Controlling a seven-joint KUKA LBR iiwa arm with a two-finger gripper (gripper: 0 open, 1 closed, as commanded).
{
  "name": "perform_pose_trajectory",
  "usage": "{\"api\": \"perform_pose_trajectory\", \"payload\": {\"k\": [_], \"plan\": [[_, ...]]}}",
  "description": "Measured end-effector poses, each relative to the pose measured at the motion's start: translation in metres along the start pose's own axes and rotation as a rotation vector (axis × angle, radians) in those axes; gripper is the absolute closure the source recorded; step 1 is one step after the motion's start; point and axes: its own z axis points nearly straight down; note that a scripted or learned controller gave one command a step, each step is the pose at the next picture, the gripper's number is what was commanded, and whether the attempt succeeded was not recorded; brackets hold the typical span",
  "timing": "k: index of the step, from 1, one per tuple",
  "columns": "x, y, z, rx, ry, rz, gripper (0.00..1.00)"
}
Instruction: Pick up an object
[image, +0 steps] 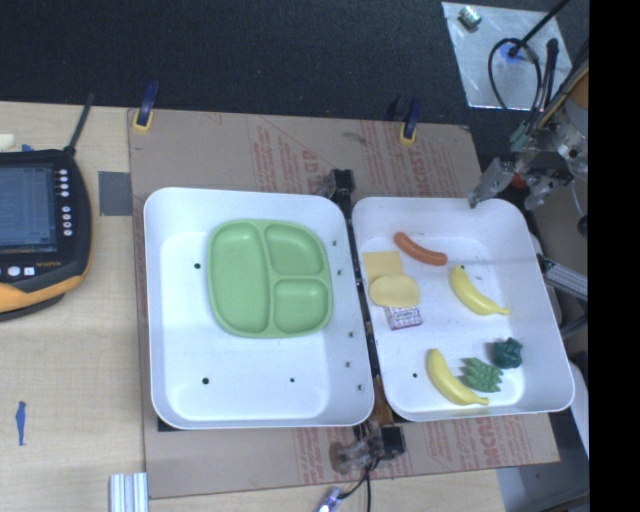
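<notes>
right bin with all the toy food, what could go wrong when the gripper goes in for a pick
1. The lower banana touches the green leafy toy, so a grab there might catch both or slip off.
2. The cheese slices lie flat and overlapped beside the small packet; fingers may slide over them.
3. The gripper hangs at the right bin's far rim and could clip it on descent.
</notes>
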Motion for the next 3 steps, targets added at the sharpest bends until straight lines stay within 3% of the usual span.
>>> {"api": "perform_pose_trajectory", "payload": {"k": [1, 2, 3], "plan": [[-0.017, -0.026, 0.178, 0.001, -0.001, -0.001, 0.0], [-0.018, -0.026, 0.167, 0.002, -0.002, -0.002, 1.0], [0.068, -0.007, 0.117, -0.001, -0.001, -0.003, 1.0]]}}
